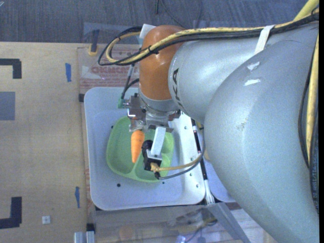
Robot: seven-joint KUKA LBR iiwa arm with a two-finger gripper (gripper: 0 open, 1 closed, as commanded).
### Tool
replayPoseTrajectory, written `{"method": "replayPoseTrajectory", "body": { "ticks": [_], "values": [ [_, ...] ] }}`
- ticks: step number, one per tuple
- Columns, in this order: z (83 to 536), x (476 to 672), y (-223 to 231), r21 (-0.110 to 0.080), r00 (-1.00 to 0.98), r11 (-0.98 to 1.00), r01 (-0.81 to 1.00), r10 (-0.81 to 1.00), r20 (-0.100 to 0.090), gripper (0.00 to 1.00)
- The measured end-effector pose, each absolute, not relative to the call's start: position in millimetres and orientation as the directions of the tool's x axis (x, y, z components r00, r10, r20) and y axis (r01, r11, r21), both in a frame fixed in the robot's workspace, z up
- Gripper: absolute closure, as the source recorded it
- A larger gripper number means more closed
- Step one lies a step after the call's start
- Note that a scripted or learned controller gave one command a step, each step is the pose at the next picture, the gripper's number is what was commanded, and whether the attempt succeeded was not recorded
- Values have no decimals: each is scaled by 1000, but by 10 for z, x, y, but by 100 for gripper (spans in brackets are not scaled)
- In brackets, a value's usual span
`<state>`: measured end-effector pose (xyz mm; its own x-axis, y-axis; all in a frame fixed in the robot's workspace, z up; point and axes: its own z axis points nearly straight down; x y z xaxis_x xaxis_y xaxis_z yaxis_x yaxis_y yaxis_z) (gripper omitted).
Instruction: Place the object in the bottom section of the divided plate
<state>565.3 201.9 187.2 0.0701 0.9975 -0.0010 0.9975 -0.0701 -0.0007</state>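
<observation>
The carrot (136, 146) is directly below my gripper (143, 124), over the green divided plate (115, 153). Its upper end meets the gripper body and its long axis runs down the view toward the plate's near rim. The wrist hides the contact point, so I cannot tell whether the gripper is clamped on the carrot or has let it go, nor how wide it stands. I also cannot tell whether the carrot rests on the plate floor or hangs just above it.

The carrot sits towards the middle of the plate, near a raised divider. From this slant I cannot say which section it occupies. My judgement is that this position serves the placement step: the carrot is held or set lengthwise so that it fits within one section rather than across a ridge.

The plate lies in the white bin (101, 186), which stands on the desk (40, 135).

Arm pose: the wrist points steeply down into the bin, with the orange band (157, 59) above it. The grey links reach in from the right of the view and cover that side of the bin.
</observation>
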Motion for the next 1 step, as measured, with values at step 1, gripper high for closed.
{"method": "replayPoseTrajectory", "body": {
  "ticks": [1],
  "values": [
    [1873,5653,2019,-1,70,-70,998,998,-1,0]
  ]
}}
